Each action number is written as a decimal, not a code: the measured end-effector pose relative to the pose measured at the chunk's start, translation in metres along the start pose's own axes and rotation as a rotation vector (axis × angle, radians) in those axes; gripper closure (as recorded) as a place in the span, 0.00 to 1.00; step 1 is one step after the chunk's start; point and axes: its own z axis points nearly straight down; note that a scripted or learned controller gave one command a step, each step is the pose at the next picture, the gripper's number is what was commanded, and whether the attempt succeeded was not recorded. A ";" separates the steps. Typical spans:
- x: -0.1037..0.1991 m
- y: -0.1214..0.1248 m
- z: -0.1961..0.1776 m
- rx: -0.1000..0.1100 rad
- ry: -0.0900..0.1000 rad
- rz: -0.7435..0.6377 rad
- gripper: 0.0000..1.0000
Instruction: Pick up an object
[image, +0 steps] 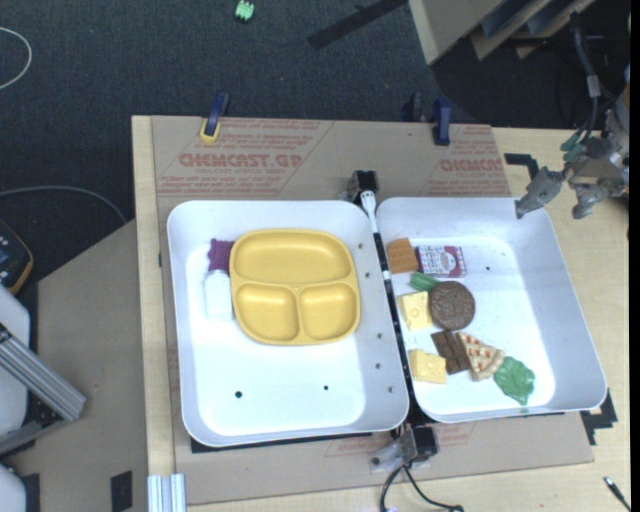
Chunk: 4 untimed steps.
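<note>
My gripper (556, 197) hangs over the far right corner of the right bin (560, 290), its two fingers spread open with nothing between them. The objects lie in the left half of that bin: a brown square (401, 256), a red and white packet (441, 261), a round brown cookie (452, 305), a yellow cheese piece (414, 311), another cheese wedge (428, 366), a chocolate piece (453, 351), a pizza slice (483, 358) and a green leaf (515, 379). The gripper stands well up and to the right of them.
The left bin (290, 400) holds a yellow divided plate (295, 285), with a purple item (219, 253) and a white item (216, 296) at its left. Clamps (210, 125) hold the cardboard base at the back edge.
</note>
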 end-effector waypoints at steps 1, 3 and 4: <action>0.001 0.002 -0.009 -0.014 -0.003 -0.003 0.00; -0.001 -0.006 0.112 -0.007 -0.001 -0.003 0.00; 0.000 -0.017 0.168 -0.005 0.000 -0.003 0.00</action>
